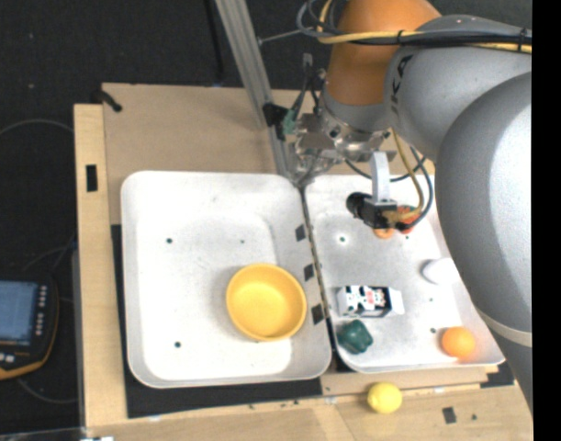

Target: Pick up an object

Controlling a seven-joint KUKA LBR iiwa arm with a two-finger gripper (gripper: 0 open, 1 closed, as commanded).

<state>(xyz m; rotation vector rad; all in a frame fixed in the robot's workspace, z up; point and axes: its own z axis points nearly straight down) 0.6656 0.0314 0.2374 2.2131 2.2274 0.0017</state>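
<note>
The gripper hangs low over the far end of the wall where the two bins meet, well beyond the yellow bowl and slightly to the view's right of it; its tip is small and dark against the bin rims, and I cannot tell whether it is spread or pressed together, nor is anything seen pinched in it. The yellow bowl sits upright in the left bin, in that bin's near right part, close to the dividing wall. Everything else that could be picked lies to the view's right of the bowl, in the right bin. A white box with black markings lies level with the bowl, just across the divider. A dark green object sits just nearer than the box, at about the height of the bowl's near rim. An orange ball rests farther right, near that bin's near right corner. A small pale object lies right of the bowl and a little beyond it. A yellow ball lies on the bench, nearer than the bowl and to its right, outside both bins.
</note>
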